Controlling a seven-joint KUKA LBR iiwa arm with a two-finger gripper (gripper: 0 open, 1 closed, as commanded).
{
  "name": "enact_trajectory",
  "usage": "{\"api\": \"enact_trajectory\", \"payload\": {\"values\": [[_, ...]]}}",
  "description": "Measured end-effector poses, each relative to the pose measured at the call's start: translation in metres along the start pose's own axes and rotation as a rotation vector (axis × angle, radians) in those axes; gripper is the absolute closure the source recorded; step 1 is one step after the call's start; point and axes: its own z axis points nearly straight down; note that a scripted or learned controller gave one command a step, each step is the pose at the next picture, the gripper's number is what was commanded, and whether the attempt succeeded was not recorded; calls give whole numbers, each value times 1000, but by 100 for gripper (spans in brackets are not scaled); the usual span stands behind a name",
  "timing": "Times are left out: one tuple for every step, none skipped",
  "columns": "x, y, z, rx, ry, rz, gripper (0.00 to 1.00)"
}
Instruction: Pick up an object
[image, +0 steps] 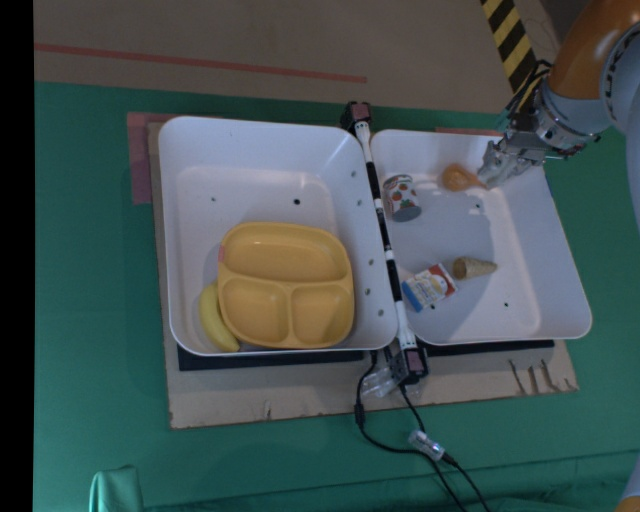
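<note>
Orange object (456, 178), small and rounded, lies near the far edge of the right bin (560, 290), just beside the gripper (497, 172); whether they touch cannot be told. The gripper hangs over the bin's far right corner, and whether it is spread or pressed together cannot be told. In the same bin: a patterned cup (401, 197) on its side, an ice-cream cone (474, 267) and a small carton (429, 287). The left bin (190, 170) holds a yellow divided plate (286, 285) with a banana (214, 319) touching its left edge.
</note>
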Motion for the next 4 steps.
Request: {"api": "enact_trajectory", "payload": {"values": [[1,21,-156,7,6,-6,100],[1,21,-156,8,6,-5,0],[3,21,-11,16,5,-6,0],[3,4,44,11,4,-7,0]]}}
